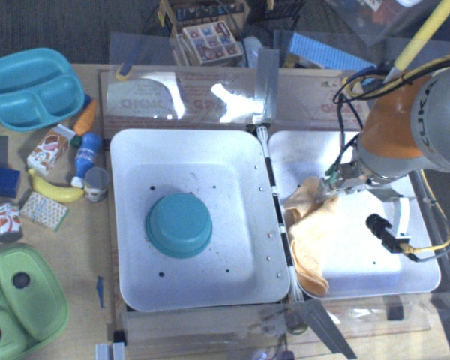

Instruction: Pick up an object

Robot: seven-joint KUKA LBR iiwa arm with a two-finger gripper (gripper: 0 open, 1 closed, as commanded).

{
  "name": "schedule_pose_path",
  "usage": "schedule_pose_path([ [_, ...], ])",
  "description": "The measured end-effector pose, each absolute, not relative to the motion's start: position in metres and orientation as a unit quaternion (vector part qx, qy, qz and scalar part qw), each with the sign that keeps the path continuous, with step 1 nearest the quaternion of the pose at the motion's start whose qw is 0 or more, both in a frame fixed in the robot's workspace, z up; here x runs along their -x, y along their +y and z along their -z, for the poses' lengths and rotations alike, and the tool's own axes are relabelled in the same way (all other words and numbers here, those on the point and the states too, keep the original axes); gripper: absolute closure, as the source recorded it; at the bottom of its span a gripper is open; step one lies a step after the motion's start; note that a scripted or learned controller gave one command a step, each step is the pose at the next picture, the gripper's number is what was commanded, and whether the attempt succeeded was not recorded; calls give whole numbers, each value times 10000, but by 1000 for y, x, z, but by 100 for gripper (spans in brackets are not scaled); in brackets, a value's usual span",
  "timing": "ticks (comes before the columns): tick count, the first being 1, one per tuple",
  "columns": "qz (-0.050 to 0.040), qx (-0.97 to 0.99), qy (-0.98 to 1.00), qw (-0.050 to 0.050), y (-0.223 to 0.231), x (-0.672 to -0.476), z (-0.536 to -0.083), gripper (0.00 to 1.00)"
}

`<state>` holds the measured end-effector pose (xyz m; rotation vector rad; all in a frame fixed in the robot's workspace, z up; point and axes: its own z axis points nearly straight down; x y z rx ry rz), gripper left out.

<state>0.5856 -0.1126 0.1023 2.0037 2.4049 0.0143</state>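
Right beside the fingers [331, 180] (right bin) lies the tan cloth [309, 235].

You are looking down on two white bins side by side. The left bin [135, 171] holds a teal bowl [179, 225], upturned, near its middle. In the right bin [427, 276] a tan cloth [315, 235] lies against the left wall, bunched and rising toward the gripper [336, 180]. The arm [405, 126] reaches in from your right, the gripper at the cloth's upper end; you cannot tell if it grips. On the bench, left of the bins: a blue tray [34, 88], a banana [54, 189], a green tray [22, 298].
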Motion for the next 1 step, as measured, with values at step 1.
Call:
schedule_pose_path([
  [1, 0, -7158, 6983, 11, -79, -617, -217, 100],
])
